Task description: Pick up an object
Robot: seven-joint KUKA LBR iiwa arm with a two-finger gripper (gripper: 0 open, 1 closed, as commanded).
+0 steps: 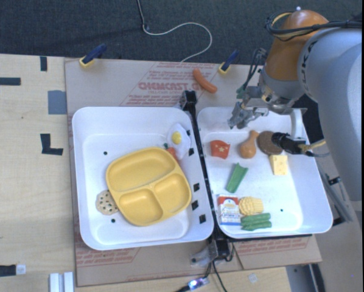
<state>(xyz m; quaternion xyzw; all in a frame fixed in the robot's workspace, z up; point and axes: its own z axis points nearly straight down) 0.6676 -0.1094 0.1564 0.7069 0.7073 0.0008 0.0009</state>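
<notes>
My gripper (238, 121) hangs over the far part of the right bin (304, 215), with nothing visible between its fingers. Just below it lie a red piece (219, 148) and a brown chicken drumstick (249, 145). A brown round patty (268, 142) and a yellow cheese wedge (280, 164) lie to the right. A green piece (236, 177) sits mid-bin. Near the front are a small carton (229, 210), a corn cob (251, 205) and green bean pods (255, 222).
The left bin (87, 163) holds a yellow divided plate (148, 185), a cookie (105, 202) and a fried egg (177, 139). A hot dog (204, 81) lies on the cardboard behind the bins. The grey arm (328, 66) fills the upper right.
</notes>
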